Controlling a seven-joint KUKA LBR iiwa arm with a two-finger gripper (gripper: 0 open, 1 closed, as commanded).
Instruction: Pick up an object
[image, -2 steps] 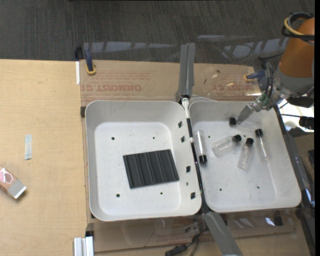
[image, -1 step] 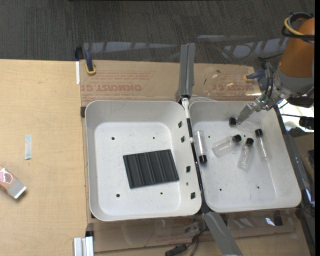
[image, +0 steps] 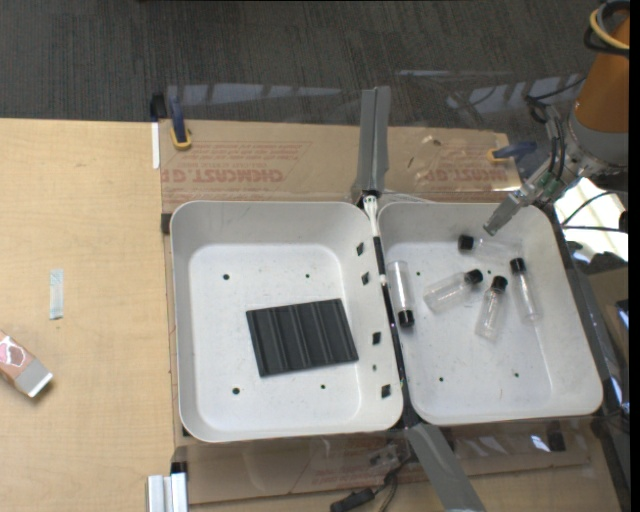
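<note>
Facing upside-down: "CHEMCREST" cardboard (image: 235, 160) lettering.

One fixed camera looks down at a slant on both white bins (image: 190, 300), arm entering right.

Two shallow white bins side by side on a bench. Left bin (image: 200, 300): one black ribbed mat (image: 301, 336), lying flat near centre. Right bin (image: 570, 390): four clear vials with black caps (image: 470, 290), scattered, plus a loose black cap (image: 465, 242). Gripper (image: 497, 222) poised over right bin's far edge, just beside loose cap.
</note>
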